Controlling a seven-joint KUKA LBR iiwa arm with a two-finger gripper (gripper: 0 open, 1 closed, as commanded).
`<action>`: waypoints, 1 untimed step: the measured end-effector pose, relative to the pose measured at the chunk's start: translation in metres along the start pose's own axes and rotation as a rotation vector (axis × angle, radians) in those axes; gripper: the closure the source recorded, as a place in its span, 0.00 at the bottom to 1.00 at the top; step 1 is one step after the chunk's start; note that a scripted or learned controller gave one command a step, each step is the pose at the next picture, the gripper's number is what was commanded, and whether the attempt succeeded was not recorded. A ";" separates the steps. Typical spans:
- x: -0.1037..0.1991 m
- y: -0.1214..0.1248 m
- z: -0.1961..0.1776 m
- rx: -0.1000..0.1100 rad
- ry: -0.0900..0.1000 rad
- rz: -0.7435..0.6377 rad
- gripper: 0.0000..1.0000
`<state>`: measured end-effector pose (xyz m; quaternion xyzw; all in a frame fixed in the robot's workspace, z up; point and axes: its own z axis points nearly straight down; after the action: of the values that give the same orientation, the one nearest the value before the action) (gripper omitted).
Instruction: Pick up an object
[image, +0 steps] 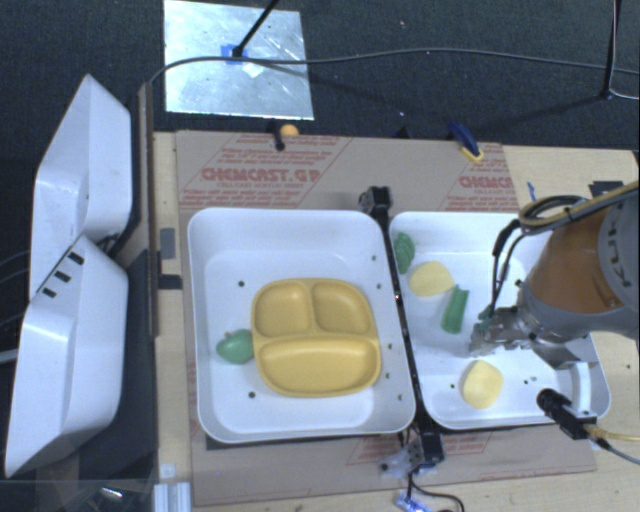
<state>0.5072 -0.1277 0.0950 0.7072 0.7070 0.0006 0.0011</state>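
In the right bin (520, 412) lie several small objects: a green piece (403, 250) by the top-left wall, a pale yellow lump (432, 278), a green stick-shaped piece (455, 309) and a yellow lump (481, 383) near the front. My gripper (490, 336) reaches in from the right and hangs low over the bin floor. It sits just right of the green stick and above the front yellow lump. The arm's body hides its tips, and nothing shows held in it.
The left bin (215, 250) holds a yellow divided plate (316, 335) and a small green object (236, 346) at the plate's left edge. A black divider clip (377, 200) sits between the bins. Cables run across the dark floor behind the bench.
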 end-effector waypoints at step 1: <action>-0.006 0.008 -0.046 -0.002 0.000 -0.001 1.00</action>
<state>0.5147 -0.1333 0.1414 0.7070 0.7073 0.0013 0.0020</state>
